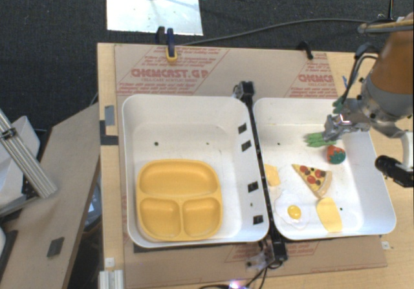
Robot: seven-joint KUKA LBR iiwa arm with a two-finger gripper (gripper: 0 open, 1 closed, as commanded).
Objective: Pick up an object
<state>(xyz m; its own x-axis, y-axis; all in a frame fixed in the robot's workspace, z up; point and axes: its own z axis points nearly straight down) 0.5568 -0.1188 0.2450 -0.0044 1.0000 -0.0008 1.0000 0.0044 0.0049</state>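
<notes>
Just below the gripper [337, 127] in the right bin [381, 216], a green leafy toy [316, 139] lies beside a small red and green toy [335, 154]. Whether the gripper is open, closed or gripping anything, I cannot tell. Nearer the front of that bin sit a pizza slice [313, 178], a fried egg [293, 211], a yellow block [329, 215] and a small pale yellow piece [272, 176]. Over in the left bin [187, 113] rests a yellow divided tray [179, 200]. Both bins stand on a board [213, 68] printed with red lettering.
</notes>
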